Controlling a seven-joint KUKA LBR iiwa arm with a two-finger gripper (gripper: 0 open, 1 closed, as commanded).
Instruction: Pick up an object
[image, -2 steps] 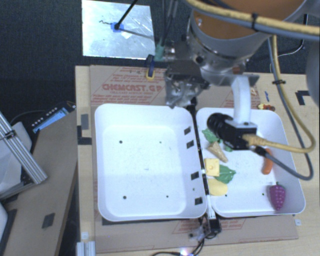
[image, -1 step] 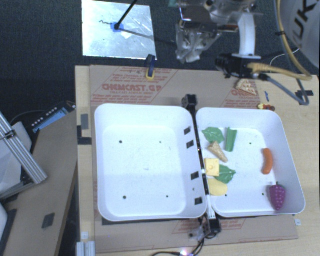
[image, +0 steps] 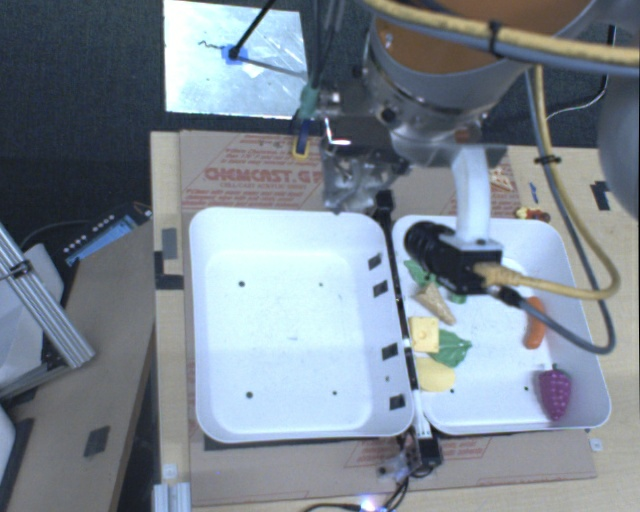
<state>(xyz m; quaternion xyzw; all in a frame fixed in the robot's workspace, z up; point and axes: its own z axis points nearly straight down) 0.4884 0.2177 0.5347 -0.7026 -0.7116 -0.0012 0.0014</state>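
**Hand at the back rims, pickings toward five o'clock**

The hand (image: 352, 190) hovers over the far end of the seam between the two bins, above their back rims. From where I stand I cannot tell whether it is spread or pressed together.

Everything worth grabbing lies toward five o'clock from it, in the right bin (image: 495, 375). Nearest is a beige cone (image: 434, 302) close to the seam, its length running roughly ten to four. Just past it sits a yellow block (image: 425, 335), touching a green leaf (image: 455, 348).

Farther out, toward four o'clock, an orange carrot (image: 535, 323) lies nearly twelve to six. A purple grape bunch (image: 555, 392) rests in the near right corner.

I'd say the coming move must swing toward five o'clock and down, not toward the left bin (image: 290, 330) at seven.
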